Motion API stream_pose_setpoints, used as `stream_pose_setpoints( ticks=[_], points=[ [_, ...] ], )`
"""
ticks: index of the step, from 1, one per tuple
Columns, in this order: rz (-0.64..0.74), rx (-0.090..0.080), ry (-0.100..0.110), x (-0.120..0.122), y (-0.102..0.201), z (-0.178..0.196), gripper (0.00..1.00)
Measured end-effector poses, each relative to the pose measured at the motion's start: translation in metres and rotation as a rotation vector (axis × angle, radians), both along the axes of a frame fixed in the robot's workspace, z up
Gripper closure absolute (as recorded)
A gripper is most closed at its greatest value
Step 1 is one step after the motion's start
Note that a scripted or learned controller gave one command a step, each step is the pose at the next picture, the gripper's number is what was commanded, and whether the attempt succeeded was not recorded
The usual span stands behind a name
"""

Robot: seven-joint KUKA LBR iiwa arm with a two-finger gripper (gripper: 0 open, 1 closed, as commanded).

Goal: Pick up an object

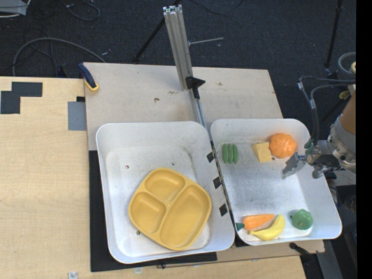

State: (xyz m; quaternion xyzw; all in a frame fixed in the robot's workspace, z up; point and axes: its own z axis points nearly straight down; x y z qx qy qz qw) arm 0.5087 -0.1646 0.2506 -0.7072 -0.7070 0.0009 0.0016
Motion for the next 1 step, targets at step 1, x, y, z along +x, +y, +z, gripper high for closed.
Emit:
stream_pose_setpoints(
  ticks=[1],
  points=[
    [0.0, 0.001, 0.004, -0.0097, 0.003, -0.0497, 0.0]
  ],
)
